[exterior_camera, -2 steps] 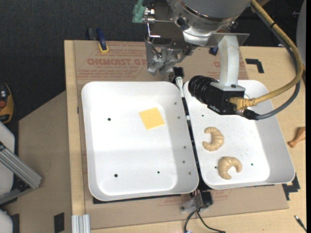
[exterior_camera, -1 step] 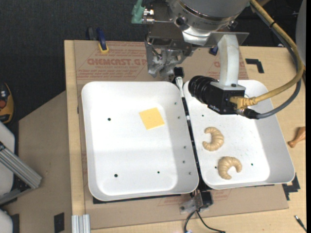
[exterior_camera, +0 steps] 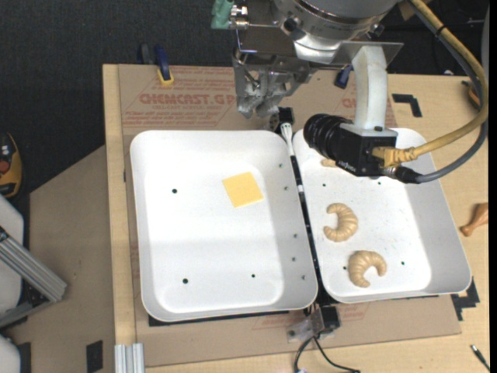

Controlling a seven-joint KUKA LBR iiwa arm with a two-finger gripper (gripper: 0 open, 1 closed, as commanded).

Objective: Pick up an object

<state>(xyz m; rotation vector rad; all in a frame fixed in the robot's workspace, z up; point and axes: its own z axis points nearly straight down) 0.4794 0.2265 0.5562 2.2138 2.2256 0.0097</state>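
The gripper (exterior_camera: pixel 262 98) hung above the far edge of the left bin (exterior_camera: pixel 155 208), near the seam between the two bins; nothing showed between its fingers, though how far apart they stood could not be told from this slant. In the left bin lay a flat yellow square, like a cheese slice (exterior_camera: pixel 242 189), alone toward the middle. The right bin (exterior_camera: pixel 443 231) held two croissants, one (exterior_camera: pixel 342 222) near its centre and the other (exterior_camera: pixel 366 266) just nearer the front, close together but apart.
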